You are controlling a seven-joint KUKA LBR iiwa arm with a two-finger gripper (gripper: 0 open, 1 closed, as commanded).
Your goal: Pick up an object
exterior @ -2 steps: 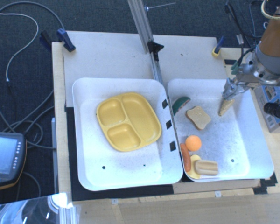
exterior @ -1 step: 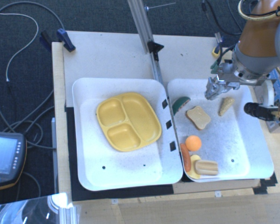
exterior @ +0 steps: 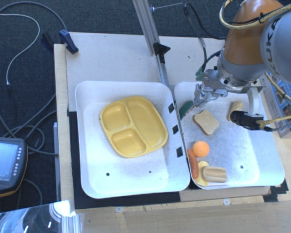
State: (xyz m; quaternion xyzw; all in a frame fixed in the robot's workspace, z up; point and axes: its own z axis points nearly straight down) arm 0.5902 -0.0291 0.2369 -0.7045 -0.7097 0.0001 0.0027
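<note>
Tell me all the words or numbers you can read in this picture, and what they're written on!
"KU" – large grey letters on the grey and orange robot arm, running off the picture's right edge; the rest of the word is cut off.
Dark handheld screen device at the left edge: its display glows, but anything on it is too blurred to read.
No readable text on the yellow divided plastic tray, the two white bins or the toy foods.

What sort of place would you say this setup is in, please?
Probably a robotics lab's grasping test bench: a grey and orange arm reaches over two white bins holding toy food such as a bread slice, with cables trailing over dark carpet.
</note>
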